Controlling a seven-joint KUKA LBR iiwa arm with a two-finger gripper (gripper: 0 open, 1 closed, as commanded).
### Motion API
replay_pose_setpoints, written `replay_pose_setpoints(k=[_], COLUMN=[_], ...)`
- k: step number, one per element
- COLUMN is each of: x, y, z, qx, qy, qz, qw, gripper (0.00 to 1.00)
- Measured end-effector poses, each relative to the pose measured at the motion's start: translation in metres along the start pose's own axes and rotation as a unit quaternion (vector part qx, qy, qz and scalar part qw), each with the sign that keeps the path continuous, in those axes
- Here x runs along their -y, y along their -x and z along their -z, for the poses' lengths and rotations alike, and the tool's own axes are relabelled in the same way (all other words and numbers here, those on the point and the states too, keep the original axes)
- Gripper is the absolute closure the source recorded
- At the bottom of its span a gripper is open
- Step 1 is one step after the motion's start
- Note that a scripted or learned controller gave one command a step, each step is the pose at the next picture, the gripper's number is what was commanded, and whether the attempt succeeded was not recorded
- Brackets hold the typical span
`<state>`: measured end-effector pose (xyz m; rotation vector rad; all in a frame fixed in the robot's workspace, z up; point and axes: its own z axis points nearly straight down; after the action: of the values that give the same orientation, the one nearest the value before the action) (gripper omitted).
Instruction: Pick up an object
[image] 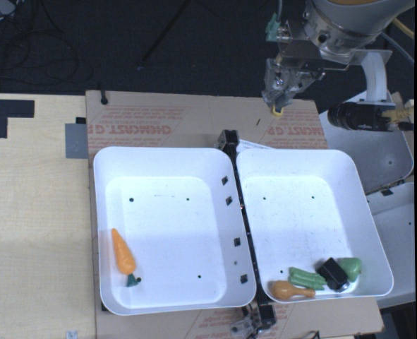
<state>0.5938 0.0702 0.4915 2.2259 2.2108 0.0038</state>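
**Arm parked high, nothing picked yet**

Right bin (363, 189) held a clump at its near edge, prob. slid there: green veg (308, 279), black block (332, 273), tan pear-shaped obj (291, 290). Carrot (123, 252) lay by left bin's (102, 189) near-left corner. Gripper (279, 106) hung beyond the bins' far edge; fingers looked near closed w/ a small yellow bit at the tips

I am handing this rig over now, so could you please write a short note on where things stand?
Gripper: raised beyond the bins' far edge, holding nothing visible.
Left white bin: orange toy carrot near its front left corner.
Right white bin: black block, green pod-shaped toy, tan pear-shaped toy and green rounded toy, clustered at the front right.
Done: nothing picked.
Left: descend, grasp one object, lift.
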Motion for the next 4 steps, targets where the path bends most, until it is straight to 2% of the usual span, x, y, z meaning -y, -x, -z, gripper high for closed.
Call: replay_pose_setpoints(k=[1, 2, 3, 4], x=[-0.014, -0.023, -0.051, -0.049], y=[-0.087, -0.179, -0.111, -0.177], z=[0.049, 0.045, 0.045, 0.045], qx=[-0.001, -0.001, 0.001, -0.001], qy=[-0.001, -0.005, -0.004, -0.004], qz=[0.007, 0.008, 0.001, 0.006], qw=[1.0000, 1.0000, 1.0000, 1.0000], gripper=[1.00, 1.00, 1.00, 1.00])
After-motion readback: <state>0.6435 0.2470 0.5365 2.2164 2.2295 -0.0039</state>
